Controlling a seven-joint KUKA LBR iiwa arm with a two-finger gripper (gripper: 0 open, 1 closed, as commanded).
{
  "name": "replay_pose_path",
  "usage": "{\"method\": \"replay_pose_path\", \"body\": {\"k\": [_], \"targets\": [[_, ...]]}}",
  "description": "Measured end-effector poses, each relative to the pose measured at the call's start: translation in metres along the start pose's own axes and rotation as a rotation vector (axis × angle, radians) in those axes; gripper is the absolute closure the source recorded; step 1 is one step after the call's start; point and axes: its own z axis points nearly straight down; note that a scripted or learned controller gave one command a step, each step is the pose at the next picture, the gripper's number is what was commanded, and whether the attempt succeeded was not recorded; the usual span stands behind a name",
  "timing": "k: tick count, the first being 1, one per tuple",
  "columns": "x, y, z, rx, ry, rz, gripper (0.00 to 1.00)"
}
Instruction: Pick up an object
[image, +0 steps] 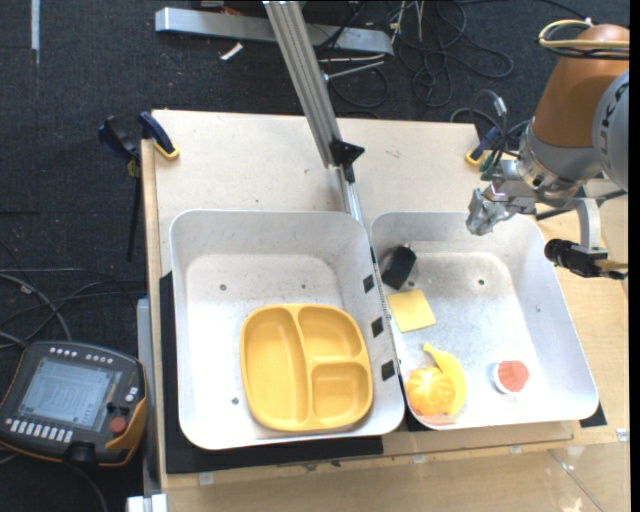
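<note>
Grey arm (610, 120) with an orange band, ending in a small metallic claw (484, 218).

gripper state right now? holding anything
Gripper: over the far rim of the right bin, nothing seen held; open or shut cannot be told.

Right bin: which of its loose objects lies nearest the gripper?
The black block, at the bin's far left; the yellow square, banana and red disc lie farther from the gripper.

Robot lab — teach pendant (72, 400), cables (440, 50)
</note>
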Motion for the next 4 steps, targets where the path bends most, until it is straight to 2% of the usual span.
{"method": "replay_pose_path", "body": {"k": [1,2,3,4], "targets": [[0.0,0.002,-0.051,0.001,0.0,0.0,1.0],[0.043,-0.022,-0.056,0.009,0.004,-0.005,1.0],[0.098,-0.047,-0.057,0.011,0.004,-0.006,1.0],[0.139,-0.075,-0.054,0.012,0.004,-0.005,1.0]]}}
